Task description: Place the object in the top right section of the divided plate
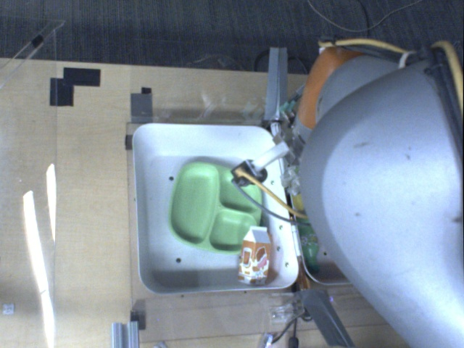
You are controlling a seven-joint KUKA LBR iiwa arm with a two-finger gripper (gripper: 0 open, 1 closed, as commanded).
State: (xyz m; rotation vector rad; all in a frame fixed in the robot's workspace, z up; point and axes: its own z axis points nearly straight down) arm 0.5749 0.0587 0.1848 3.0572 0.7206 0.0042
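Carton [255, 257] upright, lower-right corner of white bin [148, 209], beside green divided plate [196, 203] | gripper [290, 171] over bin's right rim | grip: cannot tell

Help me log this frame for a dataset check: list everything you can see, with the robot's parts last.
white bin: one, white, middle of the bench
divided plate: one, green, lying in the bin
small carton: one, orange, brown and white, in the bin's lower right corner at the plate's edge
black marks: two, black, on the bench at upper left
cable: one, pale, looped on the dark floor at top
arm: one, grey with an orange band, right side, over the bin's right edge
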